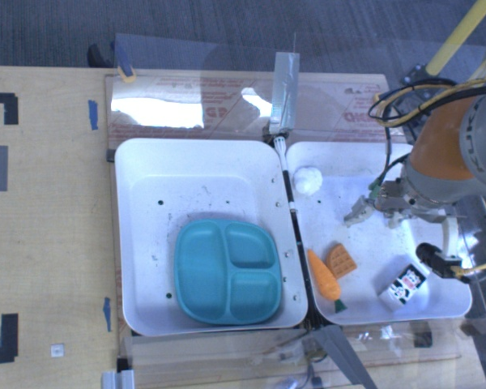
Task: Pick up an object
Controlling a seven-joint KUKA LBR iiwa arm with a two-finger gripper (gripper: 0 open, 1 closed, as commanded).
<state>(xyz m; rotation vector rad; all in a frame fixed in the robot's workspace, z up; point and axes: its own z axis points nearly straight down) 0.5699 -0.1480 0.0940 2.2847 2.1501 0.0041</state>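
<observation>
In the right bin (437,306), a white ball (308,180) rests near the far left corner. An orange carrot (325,277) lies along the left wall, with a tan waffle-like piece (341,261) just to its right. A small black-and-white carton (403,285) sits toward the near right. My gripper (377,215) hangs over the middle of this bin, right of the ball and above the waffle piece. It is open, and nothing is between its fingers.
The left bin (138,177) holds a teal divided plate (227,272) in its near half. A divider wall (290,209) separates the two bins. Cables (405,100) and the arm's orange band (441,148) occupy the right side.
</observation>
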